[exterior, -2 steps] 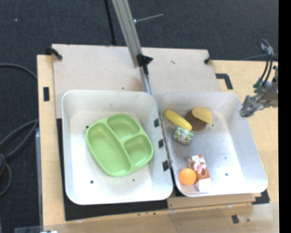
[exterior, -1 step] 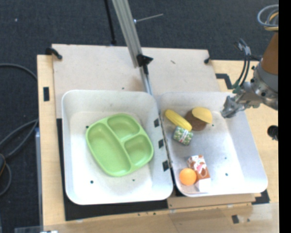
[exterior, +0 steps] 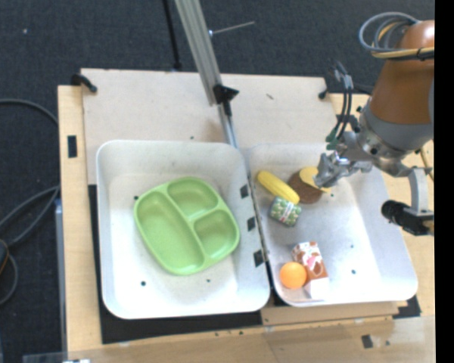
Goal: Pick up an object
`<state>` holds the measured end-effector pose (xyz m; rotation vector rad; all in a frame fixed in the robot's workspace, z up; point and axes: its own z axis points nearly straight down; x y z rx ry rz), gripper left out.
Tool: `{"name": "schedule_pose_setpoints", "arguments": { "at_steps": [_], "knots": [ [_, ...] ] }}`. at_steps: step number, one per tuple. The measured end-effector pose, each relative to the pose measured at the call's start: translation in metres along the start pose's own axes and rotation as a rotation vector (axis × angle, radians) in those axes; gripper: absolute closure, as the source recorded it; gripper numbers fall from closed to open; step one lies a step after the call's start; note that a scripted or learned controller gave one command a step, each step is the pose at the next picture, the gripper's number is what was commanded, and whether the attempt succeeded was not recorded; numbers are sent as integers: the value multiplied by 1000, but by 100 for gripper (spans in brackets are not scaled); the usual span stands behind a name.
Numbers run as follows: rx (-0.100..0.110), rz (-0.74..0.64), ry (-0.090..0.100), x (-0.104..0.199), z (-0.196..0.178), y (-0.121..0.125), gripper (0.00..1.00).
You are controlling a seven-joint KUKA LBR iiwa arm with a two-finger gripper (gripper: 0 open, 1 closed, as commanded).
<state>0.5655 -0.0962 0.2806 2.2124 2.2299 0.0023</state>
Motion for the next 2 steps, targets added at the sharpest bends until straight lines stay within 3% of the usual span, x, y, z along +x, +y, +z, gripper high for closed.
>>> {"name": "schedule_pose_setpoints", "arguments": {
  "at_steps": [2],
  "knots": [
    [1, 2, 1, 92, 9, -6, 100]
  ]
}}
